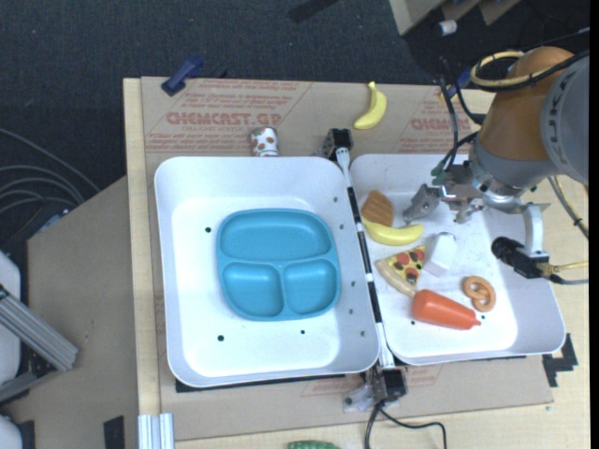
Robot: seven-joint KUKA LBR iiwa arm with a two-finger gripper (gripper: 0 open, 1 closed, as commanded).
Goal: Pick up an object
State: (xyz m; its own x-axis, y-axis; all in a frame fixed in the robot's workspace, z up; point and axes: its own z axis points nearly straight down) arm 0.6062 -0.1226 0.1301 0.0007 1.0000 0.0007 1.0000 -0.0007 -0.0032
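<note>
The gripper [440,204] is held low over the right bin [533,321], just above the toys; its fingers are spread, with nothing between them. A yellow banana [393,234], curved and smooth, lies just below it, touching a brown bread slice [378,206]. Nearer the front are seen a pizza wedge [402,269], an orange carrot [444,311] and a pretzel [478,293]. A blue tray [277,262] sits in the left bin [182,279].

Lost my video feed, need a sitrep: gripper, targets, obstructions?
Gripper open, holding nothing, above right bin. Banana, pizza slice, carrot, pretzel lie loose. Nothing blocking.
</note>
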